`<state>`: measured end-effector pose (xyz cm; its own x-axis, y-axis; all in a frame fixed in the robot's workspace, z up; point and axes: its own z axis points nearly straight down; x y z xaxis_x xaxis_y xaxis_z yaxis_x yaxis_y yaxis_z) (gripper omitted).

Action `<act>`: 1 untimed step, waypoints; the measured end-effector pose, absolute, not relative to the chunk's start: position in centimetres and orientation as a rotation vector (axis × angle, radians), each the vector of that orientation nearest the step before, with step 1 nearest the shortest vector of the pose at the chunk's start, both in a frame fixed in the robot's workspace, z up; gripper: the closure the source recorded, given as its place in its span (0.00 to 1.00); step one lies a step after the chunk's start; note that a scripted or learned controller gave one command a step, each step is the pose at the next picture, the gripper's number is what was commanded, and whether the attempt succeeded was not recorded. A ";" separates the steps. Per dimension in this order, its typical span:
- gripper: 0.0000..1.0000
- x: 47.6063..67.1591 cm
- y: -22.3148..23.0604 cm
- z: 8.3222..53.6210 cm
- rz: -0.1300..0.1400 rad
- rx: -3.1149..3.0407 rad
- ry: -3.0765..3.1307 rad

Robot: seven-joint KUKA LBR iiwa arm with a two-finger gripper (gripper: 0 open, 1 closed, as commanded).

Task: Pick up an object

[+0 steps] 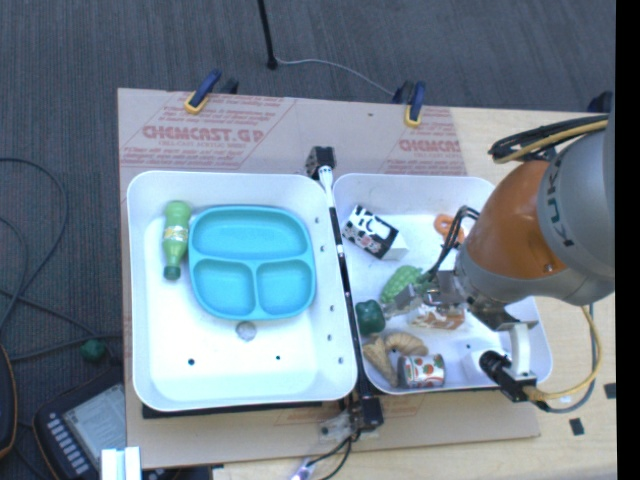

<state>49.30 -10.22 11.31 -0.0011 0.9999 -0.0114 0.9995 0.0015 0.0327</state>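
My gripper (437,296) is low in the right bin (470,190), near its middle, with the grey and orange arm above it covering the bin's right side. Just under it lies a small brown and white thing (437,319), and I cannot see whether it is gripped. A green leafy toy (401,282) lies touching the gripper's left side. A dark green cup (370,316) stands by the bin's left wall. A croissant (396,347) and a small red and white can (424,370) lie at the front. A black and white box (370,232) is at the back left.
A small orange piece (443,225) lies at the back of the right bin. The left bin (150,298) holds a blue divided tray (251,261), a green bottle (176,238) along its left wall and a small grey disc (246,331). Clamps pin the cardboard at the back.
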 end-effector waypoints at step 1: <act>0.00 49.3 -10.2 11.3 0.023 2.197 2.201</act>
<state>49.30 -10.23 11.31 -0.0014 0.9999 -0.0117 0.9995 0.0018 0.0326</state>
